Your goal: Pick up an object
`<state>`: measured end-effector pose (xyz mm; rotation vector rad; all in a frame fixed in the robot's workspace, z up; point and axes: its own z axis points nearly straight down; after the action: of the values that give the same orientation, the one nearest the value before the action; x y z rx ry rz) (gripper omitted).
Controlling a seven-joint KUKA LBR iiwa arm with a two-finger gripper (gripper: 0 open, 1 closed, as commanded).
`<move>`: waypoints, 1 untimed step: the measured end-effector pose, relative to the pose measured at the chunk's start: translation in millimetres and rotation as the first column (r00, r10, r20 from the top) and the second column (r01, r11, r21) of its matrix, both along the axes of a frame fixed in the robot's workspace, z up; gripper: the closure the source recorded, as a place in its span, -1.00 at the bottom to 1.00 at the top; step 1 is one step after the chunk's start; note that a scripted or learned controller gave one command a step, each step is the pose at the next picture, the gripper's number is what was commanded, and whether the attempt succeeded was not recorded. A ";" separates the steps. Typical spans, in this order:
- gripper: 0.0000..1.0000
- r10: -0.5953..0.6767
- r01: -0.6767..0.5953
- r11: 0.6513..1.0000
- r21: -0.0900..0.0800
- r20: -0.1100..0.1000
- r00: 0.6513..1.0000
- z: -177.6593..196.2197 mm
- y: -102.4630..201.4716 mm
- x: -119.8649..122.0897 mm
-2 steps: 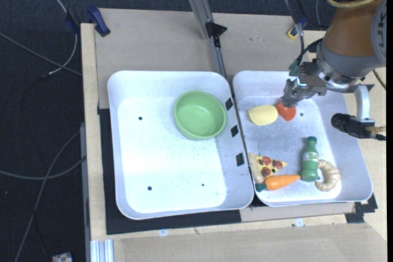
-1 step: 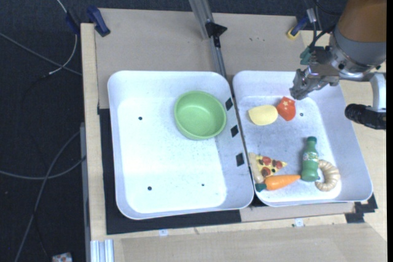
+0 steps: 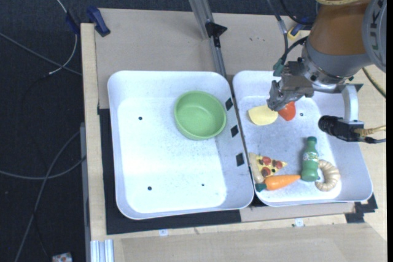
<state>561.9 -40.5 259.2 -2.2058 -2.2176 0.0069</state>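
My gripper point(image 3: 279, 102) hangs low over the back of the right bin point(image 3: 350, 190). Directly beside its tip lie a pale yellow flat piece point(image 3: 262, 115) and a red-orange round thing point(image 3: 287, 111), which the gripper partly covers. Whether either is between the fingers is hidden from this angle. Nearer the front of the same bin lie a pizza slice point(image 3: 268, 164), an orange carrot point(image 3: 281, 181), a green bottle point(image 3: 310, 159) and a beige ring-shaped pastry point(image 3: 328, 175).
A green bowl point(image 3: 199, 115) sits at the back of the left bin point(image 3: 132, 150). A slanted metal pole point(image 3: 199, 3) rises behind the bins, and black clips point(image 3: 234, 130) mark the seam between them.
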 end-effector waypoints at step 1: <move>1.00 0.000 0.000 1.000 0.000 -0.003 1.000 -7.5 54.1 -26.0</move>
<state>535.9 13.6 251.7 -2.2044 -2.2163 0.0098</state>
